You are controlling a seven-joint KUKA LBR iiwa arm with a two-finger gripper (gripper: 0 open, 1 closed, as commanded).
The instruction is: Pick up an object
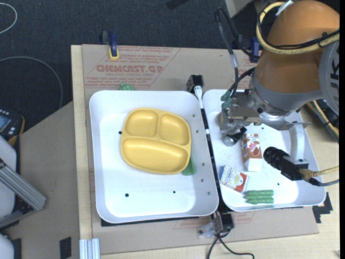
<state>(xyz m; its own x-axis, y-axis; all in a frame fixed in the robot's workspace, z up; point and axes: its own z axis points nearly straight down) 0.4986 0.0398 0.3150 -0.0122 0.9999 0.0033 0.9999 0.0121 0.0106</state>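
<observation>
The red-and-white carton lies in the right bin, just beside the tool, whose opening I cannot tell and which visibly holds nothing, so an off-centre closure would probably shove the carton aside rather than grip it.

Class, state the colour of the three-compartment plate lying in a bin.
The plate is yellow, shown best in the camera view.

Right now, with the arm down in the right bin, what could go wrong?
The gripper sits beside the red-and-white carton, not over it, so it may well close on nothing. It is also near the right bin's inner wall and might knock it. The small card box and green pod lie flat, likely hard to grip.
</observation>
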